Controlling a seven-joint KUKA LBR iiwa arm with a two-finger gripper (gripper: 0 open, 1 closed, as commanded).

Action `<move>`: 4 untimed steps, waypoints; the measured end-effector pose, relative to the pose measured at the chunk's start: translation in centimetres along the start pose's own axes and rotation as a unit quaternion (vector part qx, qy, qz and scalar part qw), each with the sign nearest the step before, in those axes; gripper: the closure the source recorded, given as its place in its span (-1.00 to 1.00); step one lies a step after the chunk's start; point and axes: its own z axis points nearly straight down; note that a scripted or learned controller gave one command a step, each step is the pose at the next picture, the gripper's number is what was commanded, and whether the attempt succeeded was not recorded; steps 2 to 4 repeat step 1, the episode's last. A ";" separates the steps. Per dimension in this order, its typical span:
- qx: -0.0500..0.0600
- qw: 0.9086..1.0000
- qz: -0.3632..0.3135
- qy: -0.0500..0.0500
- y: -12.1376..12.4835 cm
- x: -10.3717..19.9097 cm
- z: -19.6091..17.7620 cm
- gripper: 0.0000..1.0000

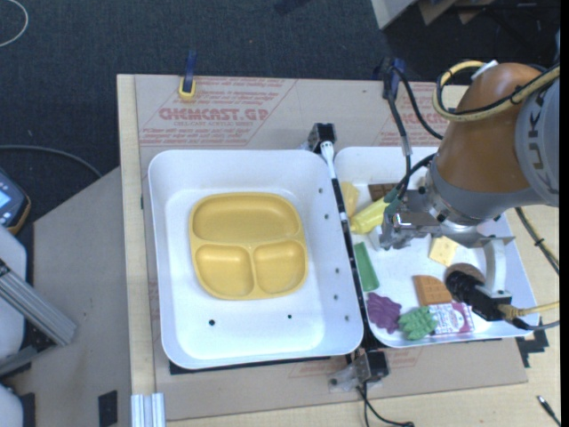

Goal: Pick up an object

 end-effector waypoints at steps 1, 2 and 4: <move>-0.004 1.000 -0.001 -0.001 0.6 0.6 -1.6 1.00; -0.004 1.000 -0.001 -0.001 0.6 0.6 -1.6 1.00; -0.004 1.000 -0.001 -0.001 0.6 0.6 -1.6 1.00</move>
